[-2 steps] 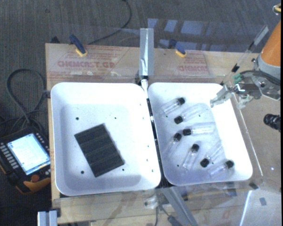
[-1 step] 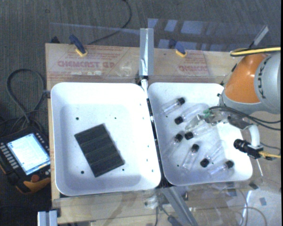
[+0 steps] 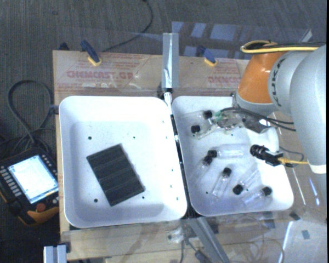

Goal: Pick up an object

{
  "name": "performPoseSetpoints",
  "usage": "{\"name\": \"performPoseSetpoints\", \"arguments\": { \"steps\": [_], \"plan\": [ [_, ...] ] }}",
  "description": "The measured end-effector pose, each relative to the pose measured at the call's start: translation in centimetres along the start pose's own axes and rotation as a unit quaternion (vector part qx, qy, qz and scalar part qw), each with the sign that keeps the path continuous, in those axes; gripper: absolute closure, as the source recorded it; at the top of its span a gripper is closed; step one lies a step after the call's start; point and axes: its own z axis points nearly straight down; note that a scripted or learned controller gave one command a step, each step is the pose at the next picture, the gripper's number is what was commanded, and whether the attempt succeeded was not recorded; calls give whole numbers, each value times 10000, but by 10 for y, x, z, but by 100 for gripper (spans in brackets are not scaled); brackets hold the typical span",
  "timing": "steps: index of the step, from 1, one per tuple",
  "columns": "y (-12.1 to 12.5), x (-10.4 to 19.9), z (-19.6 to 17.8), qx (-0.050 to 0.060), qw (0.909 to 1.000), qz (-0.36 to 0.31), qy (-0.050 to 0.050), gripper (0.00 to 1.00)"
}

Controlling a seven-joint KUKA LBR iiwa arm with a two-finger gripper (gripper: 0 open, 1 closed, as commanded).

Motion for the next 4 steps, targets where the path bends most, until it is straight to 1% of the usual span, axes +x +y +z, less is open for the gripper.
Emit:
{"name": "performPoseSetpoints", "arguments": {
  "steps": [1,2,3,4],
  "plan": [
    [0,0,-10,-3,10000,1,2,100],
    [36,-3,-146,58,9970,765,8,100],
    [36,-3,-146,61,9970,767,4,0],
    [-42,-2,-58,74,9961,874,27,0]
  ]
}}
